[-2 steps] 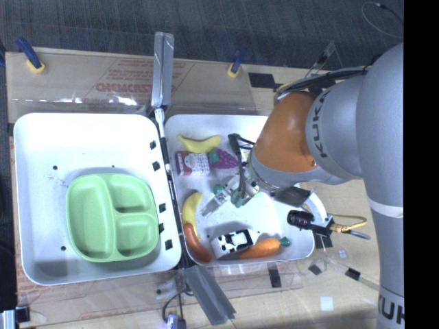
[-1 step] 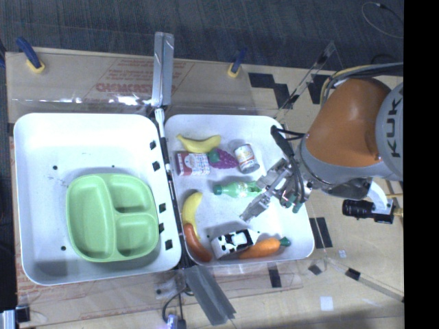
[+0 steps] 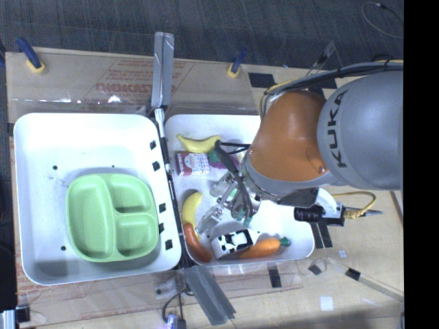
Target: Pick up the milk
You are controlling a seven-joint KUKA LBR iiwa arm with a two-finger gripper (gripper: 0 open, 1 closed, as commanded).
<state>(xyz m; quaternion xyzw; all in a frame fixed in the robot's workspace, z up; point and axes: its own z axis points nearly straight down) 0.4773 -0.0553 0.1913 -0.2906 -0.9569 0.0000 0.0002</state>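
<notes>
I am looking down on the table (image 3: 82, 70), which is carrying two shallow white bins side by side. The left bin (image 3: 41, 142) is holding a light green divided tray (image 3: 113, 216), sitting toward the bin's near edge and slightly right of its middle.

The arm (image 3: 329, 139) is reaching in from the right and hanging over the right bin (image 3: 206, 120), its orange band and grey body covering most of that bin's right half. The end effector (image 3: 230, 201) is pointing down and to the left over the middle of the right bin. Its metal fingers (image 3: 223, 186) are standing a little apart, and I am seeing nothing between them; they are gripping nothing.

The milk (image 3: 193, 162), a small carton with a dark red and white label, is lying on its side in the far left part of the right bin, near the divider between the bins. It is sitting just beyond the fingers, and I cannot tell whether they are touching it.

A banana (image 3: 199, 142) is lying just behind the milk, toward the bin's far edge. A second banana (image 3: 191, 207) is lying against the left wall, nearer to me. A reddish-brown sausage-shaped thing (image 3: 194, 244) is resting in the near left corner, a black and white item (image 3: 234, 240) is sitting beside it, and a carrot (image 3: 264, 247) is lying along the near edge.
</notes>
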